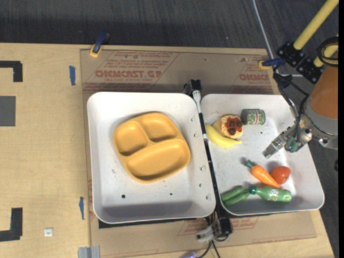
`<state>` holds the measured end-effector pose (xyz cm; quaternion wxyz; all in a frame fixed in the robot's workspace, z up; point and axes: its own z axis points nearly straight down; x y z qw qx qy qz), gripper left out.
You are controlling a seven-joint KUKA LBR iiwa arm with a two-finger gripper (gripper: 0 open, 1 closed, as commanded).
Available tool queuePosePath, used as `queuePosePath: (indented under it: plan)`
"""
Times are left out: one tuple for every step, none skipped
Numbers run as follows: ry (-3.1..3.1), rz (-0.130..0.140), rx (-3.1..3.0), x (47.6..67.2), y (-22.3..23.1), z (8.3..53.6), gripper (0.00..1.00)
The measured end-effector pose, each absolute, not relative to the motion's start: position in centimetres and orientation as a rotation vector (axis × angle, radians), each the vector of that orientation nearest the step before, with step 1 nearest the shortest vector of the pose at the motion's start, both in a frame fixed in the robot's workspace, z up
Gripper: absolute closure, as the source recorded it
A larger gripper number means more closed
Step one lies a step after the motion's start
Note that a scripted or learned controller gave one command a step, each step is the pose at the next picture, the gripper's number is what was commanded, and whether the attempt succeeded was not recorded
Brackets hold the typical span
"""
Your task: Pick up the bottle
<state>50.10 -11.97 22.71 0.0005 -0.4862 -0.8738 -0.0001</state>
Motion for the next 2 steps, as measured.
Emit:
queuePosePath:
  plan:
    - [-2.861, 0.000, -1.301, 48.0, -22.0, 21.1, 1.00]
    - [-3.070, -0.002, -0.671, 51.3, -20.7, 14.8, 1.00]
